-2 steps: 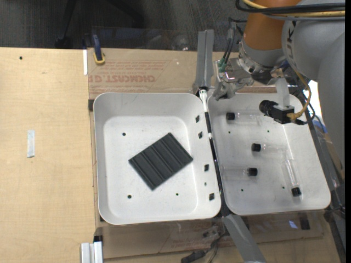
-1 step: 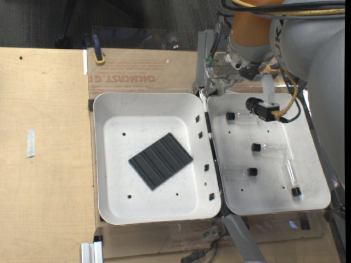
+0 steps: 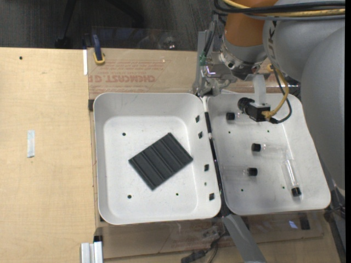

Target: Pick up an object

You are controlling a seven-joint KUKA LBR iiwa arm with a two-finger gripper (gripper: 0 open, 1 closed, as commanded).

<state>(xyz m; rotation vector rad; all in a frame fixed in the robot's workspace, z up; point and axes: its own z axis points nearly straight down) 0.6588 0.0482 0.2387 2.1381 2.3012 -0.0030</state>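
Note:
A dark ribbed rectangular slab [image 3: 160, 160] lies tilted in the middle of the left bin [image 3: 98, 147]. In the right bin [image 3: 320, 174] sit small black pieces [image 3: 255, 147] [image 3: 252, 172] [image 3: 230, 115] and a clear tube [image 3: 288, 171] with a black cap near the front right. My gripper [image 3: 206, 85] hangs over the far edge where the two bins meet, well behind the slab and apart from every object. Nothing is seen in its grasp. The grey arm and its orange band [image 3: 249, 15] cover the top right.
A black connector on a yellow cable [image 3: 253, 109] dangles over the back of the right bin. Brown cardboard [image 3: 131, 73] lies behind the left bin, with a clamp [image 3: 97, 53] at its corner. The wooden bench [image 3: 44, 147] stretches left, bearing a small white strip [image 3: 30, 144].

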